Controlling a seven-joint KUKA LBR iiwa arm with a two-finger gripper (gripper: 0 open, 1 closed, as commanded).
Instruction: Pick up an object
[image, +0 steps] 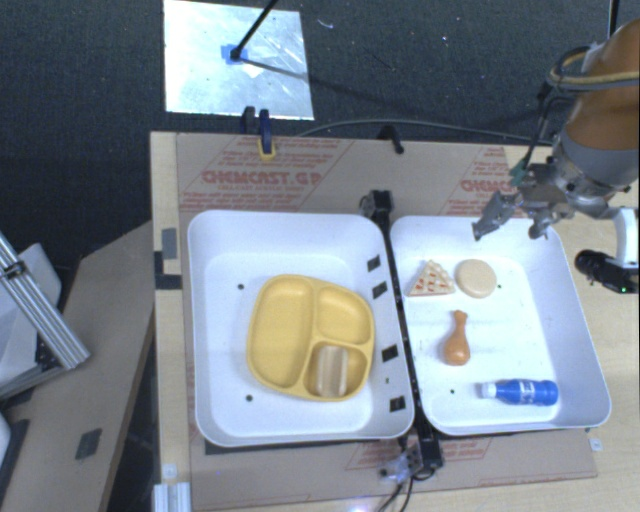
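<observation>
My pincer (514, 221) hangs above the far edge of the right bin (580, 330), its two dark fingers (488, 222) spread apart with nothing between them and nothing touching them. Bare white bin floor shows in the gap. My grey arm with its orange band comes in from the right, over the bin's far right corner.

Four things lie in the right bin. A triangular pizza slice (431, 280) sits near the divider side, and just beside it, to its right, a round beige cookie (476, 278); both are near my fingers but lower in the view. A brown drumstick (456, 339) lies in the middle, thin end pointing toward the far side. A blue bottle (522, 392) with a white cap lies on its side near the front edge.

In the left bin (215, 300) rests a yellow divided plate (300, 320), holding a pale cup-like piece (329, 370) in its front right compartment. Both bins sit on the worktop (190, 170).
</observation>
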